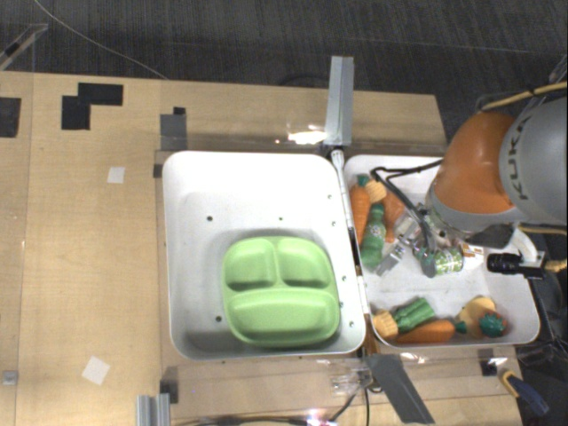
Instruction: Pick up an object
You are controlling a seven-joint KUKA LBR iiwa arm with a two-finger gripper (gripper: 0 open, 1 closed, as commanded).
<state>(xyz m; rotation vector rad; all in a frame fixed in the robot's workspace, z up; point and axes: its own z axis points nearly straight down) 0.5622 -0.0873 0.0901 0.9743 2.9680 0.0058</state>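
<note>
The arm runs off the picture's right edge and covers the far right part of the right bin. The tool sits in a tangle of cables; how its tips stand cannot be told. The surface is cut off at left.

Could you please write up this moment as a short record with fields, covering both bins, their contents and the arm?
left bin: holds a green divided plate
right bin: holds toy food
along its left wall: an orange carrot beside a green bottle
near its front edge: a second carrot with a green top; a small yellow and green toy
arm: reaches in from the right, over the right bin
gripper: low over the bin's middle; grasp unclear
</note>
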